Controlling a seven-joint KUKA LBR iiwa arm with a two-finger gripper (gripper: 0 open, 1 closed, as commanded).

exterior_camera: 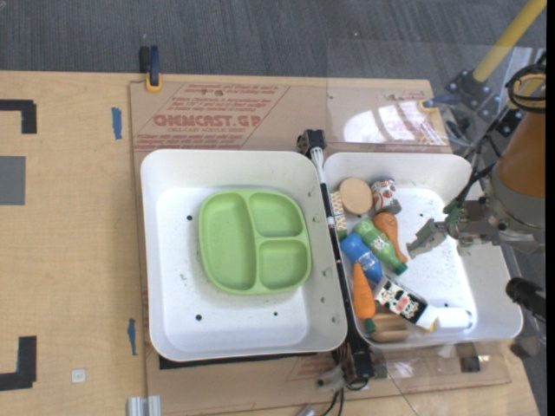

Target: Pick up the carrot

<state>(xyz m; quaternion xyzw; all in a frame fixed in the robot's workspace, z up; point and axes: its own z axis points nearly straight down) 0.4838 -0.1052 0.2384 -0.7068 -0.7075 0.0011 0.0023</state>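
We can't make out the finger state on the grey two-finger gripper (423, 237): it's small and blurred against the white floor of the right-hand shallow white plastic bin (486, 310), and nothing visible sits between the fingers. Most of the grey arm with its orange band (527, 159) is cut off at the right edge. The tapered orange carrot (363, 292) lies to the fingers' left and below them, apart from them, along the bin's left wall, its lower end partly hidden by neighbours. Just left of the fingers we see a second small orange carrot-like piece (388, 229) beside a green bottle-shaped item (379, 246); a blue object (359, 257) sits further left. Above-left are a round tan disc (355, 196) and a small printed can (384, 192). Below the fingers lies a black-and-white patterned box (400, 300) with a white tube (450, 320) at its end. Far left, the other white bin (160, 258) holds a light-green three-compartment plate (255, 242). Both bins rest on brown printed cardboard (217, 115) on a wooden bench (61, 232), grey carpet (260, 16) beyond.
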